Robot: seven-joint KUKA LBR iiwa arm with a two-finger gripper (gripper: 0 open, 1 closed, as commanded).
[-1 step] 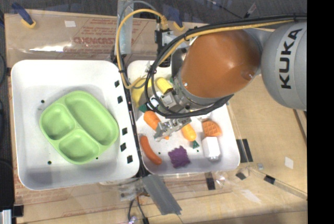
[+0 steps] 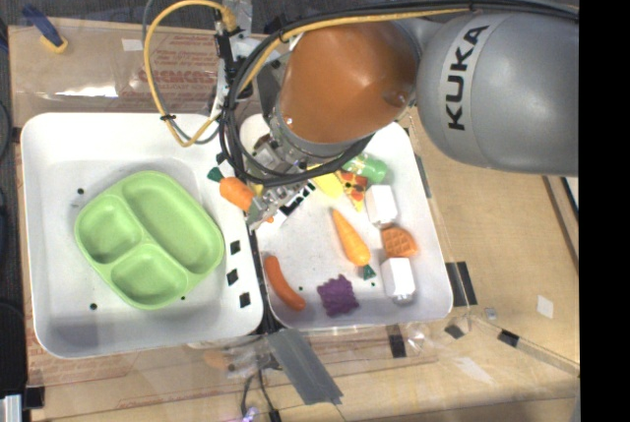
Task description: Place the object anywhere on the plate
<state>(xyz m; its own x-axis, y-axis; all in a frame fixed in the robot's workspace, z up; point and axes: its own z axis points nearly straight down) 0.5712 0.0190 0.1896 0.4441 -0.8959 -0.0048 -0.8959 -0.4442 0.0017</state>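
Note:
The green three-compartment plate [image 2: 148,238] lies in the left bin [image 2: 49,213]. My gripper [image 2: 254,198] hangs under the orange wrist band, over the divider between the two bins. It is shut on a small orange carrot with a green tip [image 2: 233,191], which pokes out to the left of the fingers [image 2: 261,206], above the left bin's right wall. The carrot is right of the plate's edge and apart from it. The arm hides the back of the right bin.
The right bin [image 2: 433,292] holds a larger carrot [image 2: 350,235], a red sausage [image 2: 283,283], purple grapes [image 2: 338,295], a waffle piece [image 2: 398,241], two white blocks [image 2: 399,276] and yellow-green toys [image 2: 362,172]. A yellow cable [image 2: 157,36] loops behind the bins.

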